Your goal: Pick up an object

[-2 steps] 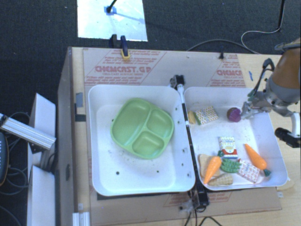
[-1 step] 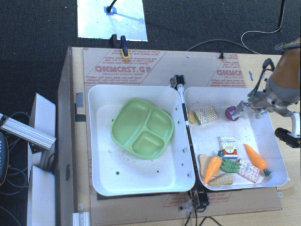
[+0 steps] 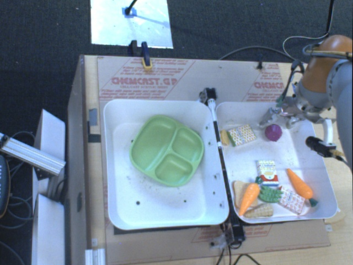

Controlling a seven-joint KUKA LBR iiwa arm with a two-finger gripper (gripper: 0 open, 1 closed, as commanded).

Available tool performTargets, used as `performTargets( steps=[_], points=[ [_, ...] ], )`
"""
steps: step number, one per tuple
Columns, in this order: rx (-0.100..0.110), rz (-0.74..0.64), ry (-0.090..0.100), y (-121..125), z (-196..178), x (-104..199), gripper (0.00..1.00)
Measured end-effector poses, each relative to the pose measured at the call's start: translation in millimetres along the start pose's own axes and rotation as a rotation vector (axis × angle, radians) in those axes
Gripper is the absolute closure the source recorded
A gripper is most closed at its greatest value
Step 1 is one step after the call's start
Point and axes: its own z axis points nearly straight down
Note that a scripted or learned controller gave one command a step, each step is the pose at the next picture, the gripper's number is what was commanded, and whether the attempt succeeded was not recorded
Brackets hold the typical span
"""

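plum [image 3: 273, 132] | right bin [image 3: 326, 173] | just below gripper [image 3: 282, 117]

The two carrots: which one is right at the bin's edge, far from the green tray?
The carrot lying nearest the right bin's outer wall. The other carrot lies closer to the divider, toward the green tray.

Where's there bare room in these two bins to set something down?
Left bin: bare floor wraps the green divided plate, widest along the near edge. Right bin: open middle between the purple ball and the small carton. Crowded: its near end, with both carrots, and by the gripper.
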Motion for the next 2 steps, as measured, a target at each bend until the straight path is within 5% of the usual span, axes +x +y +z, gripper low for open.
performTargets(
  steps=[1,2],
  points=[
    [-0.005,-0.004,-0.004,1.2,-11.5,-0.7,1.00],
    [-0.005,-0.005,-0.004,1.2,-11.3,-0.5,0.00]
  ],
)
